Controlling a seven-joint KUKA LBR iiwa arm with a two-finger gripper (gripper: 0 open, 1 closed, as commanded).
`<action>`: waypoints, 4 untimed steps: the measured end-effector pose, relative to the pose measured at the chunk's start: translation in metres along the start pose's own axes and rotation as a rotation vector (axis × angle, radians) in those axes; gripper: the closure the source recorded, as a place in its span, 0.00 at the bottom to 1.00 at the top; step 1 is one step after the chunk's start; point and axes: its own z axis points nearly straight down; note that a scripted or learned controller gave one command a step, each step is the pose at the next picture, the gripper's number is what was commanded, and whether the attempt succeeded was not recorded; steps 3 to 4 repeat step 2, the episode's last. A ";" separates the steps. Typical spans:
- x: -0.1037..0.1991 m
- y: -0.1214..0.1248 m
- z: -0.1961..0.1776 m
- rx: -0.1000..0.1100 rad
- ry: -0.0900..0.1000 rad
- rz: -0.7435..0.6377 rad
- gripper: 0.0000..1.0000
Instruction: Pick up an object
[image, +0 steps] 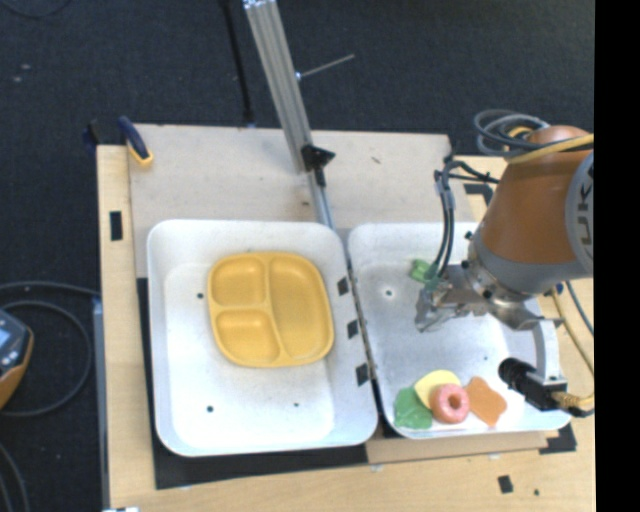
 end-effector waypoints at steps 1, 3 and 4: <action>0.054 -0.002 0.012 0.001 0.000 0.001 1.00; 0.109 -0.011 0.017 0.001 0.000 0.000 1.00; 0.109 -0.011 0.017 0.001 0.000 0.000 1.00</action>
